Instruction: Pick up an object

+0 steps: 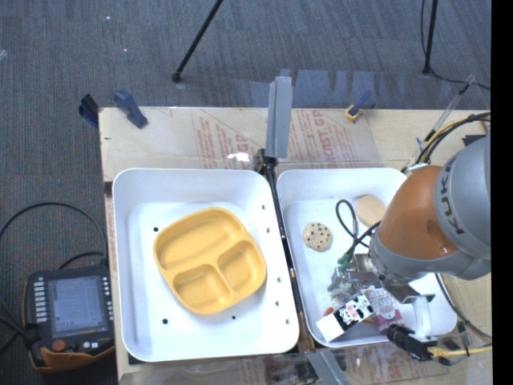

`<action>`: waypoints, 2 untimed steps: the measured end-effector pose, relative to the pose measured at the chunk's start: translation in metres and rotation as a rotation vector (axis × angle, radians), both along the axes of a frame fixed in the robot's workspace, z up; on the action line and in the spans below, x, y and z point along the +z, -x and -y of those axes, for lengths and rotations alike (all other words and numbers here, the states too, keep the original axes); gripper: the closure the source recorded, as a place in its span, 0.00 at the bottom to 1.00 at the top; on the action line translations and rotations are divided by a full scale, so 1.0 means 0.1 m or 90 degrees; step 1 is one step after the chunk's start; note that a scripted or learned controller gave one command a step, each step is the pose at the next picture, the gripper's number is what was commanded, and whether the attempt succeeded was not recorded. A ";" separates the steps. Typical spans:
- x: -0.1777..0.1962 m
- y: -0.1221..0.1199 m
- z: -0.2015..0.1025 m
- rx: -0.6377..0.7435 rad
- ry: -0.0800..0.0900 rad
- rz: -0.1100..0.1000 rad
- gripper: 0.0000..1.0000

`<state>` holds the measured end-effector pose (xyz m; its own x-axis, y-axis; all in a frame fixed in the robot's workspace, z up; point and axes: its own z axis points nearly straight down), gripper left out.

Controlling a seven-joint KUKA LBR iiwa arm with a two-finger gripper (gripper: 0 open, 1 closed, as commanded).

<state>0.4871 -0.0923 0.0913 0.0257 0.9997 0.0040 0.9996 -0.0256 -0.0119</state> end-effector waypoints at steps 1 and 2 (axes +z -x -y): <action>0.93 -0.54 -0.53 -0.127 0.004 0.003 1.00; 0.25 -0.73 0.07 -0.116 0.003 0.002 1.00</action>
